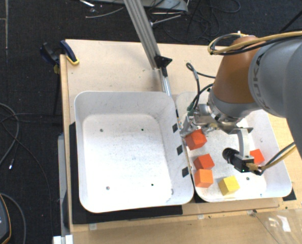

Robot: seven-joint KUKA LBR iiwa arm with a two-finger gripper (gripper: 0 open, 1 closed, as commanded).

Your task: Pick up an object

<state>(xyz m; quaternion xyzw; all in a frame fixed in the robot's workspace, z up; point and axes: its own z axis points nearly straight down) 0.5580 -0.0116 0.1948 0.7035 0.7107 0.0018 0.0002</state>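
Camera view looks down at a slant on a pale wooden counter (115, 67) carrying two shallow white plastic bins side by side; the left white bin (85, 111) fills the middle of the frame, while the right white bin (277, 179), at the right of the frame, holds all the loose pieces, so any pick has to happen there. Near that bin's left wall sit three orange-red cubes; the upper orange-red cube (196, 139) lies right under the tool (195, 128), the middle orange-red cube (205, 161) just below it, and a brighter orange cube (204, 178) touching or nearly touching that one. A yellow cube (229, 185) rests near the bin's lower edge, and a small orange-red block (257, 156) sits further right, beside a black cable fitting (234, 158). The grey arm with its orange band (234, 78) enters from the right and bends down, wrist pointed at the upper cube; this cube looks like the chosen object. Whether the tool is wide, narrow or gripping, I cannot tell.
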